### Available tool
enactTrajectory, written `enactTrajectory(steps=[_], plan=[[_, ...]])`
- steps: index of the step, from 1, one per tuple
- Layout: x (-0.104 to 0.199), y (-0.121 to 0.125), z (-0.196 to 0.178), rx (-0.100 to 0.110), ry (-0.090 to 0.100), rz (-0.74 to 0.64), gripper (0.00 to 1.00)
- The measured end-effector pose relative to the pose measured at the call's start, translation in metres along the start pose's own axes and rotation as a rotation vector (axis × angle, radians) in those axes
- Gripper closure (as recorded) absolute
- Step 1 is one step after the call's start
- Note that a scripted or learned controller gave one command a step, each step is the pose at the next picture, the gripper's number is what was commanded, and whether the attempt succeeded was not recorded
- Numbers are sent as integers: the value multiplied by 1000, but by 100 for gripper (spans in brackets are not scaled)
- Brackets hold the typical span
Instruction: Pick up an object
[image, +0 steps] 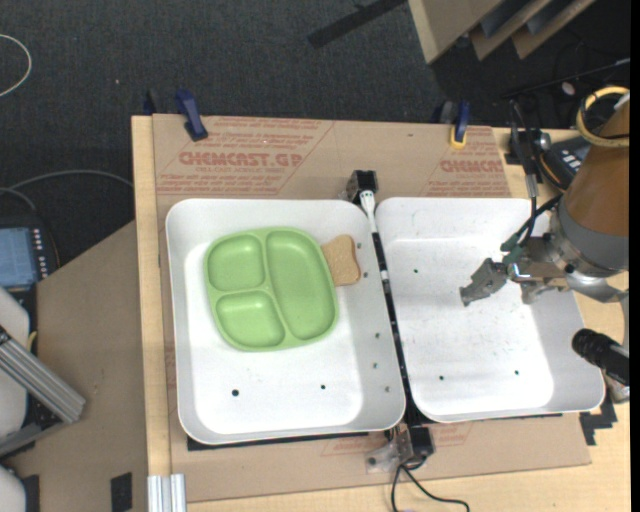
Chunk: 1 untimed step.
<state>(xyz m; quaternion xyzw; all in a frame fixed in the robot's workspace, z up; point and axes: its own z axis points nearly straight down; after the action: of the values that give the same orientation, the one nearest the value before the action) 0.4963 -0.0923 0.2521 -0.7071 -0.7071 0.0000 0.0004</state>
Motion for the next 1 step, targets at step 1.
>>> enactTrajectory(steps=[1], plan=[[0, 1, -11, -3, -1, -1, 100]])
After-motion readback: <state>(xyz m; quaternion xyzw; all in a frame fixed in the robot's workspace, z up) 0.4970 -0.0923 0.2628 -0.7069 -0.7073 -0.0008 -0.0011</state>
